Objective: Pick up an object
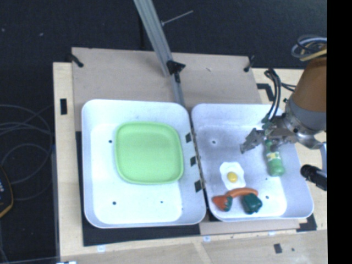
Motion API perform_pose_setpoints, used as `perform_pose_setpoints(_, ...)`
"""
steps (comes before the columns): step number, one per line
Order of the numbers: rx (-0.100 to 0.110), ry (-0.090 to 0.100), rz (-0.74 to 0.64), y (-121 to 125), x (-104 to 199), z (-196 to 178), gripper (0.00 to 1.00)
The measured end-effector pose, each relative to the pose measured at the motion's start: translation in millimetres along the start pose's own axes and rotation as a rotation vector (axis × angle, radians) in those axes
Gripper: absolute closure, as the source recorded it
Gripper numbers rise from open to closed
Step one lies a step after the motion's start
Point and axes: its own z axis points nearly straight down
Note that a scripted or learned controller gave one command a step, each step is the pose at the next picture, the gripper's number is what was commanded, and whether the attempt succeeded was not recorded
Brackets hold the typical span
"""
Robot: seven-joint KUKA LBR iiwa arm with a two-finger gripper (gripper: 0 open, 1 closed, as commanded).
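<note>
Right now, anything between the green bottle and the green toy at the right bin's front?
No. In the camera view, bare white bin floor separates the green bottle from the green toy. The fried egg and orange sausage lie left of that stretch.

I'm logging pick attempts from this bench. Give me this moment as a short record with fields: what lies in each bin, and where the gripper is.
left bin: green plate, lying flat
right bin: fried egg toy, green bottle, orange sausage, red piece, dark green piece
gripper: over the right bin, left of the bottle, above the egg
held object: none seen between the fingers
arm: reaches in from the right
</note>
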Motion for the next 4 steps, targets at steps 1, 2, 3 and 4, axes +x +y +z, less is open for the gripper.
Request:
perform_pose_setpoints(1,0.005,0.0,0.0,-5.5,6.1,58.8,0.0)
perform_pose_setpoints(2,0.005,0.0,0.001,3.3,6.7,109.2,0.0)
perform_pose_setpoints(3,0.002,-0.001,0.001,3.0,6.3,141.6,0.0)
perform_pose_setpoints(4,-0.005,-0.001,0.003,5.1,5.2,127.9,1.0)
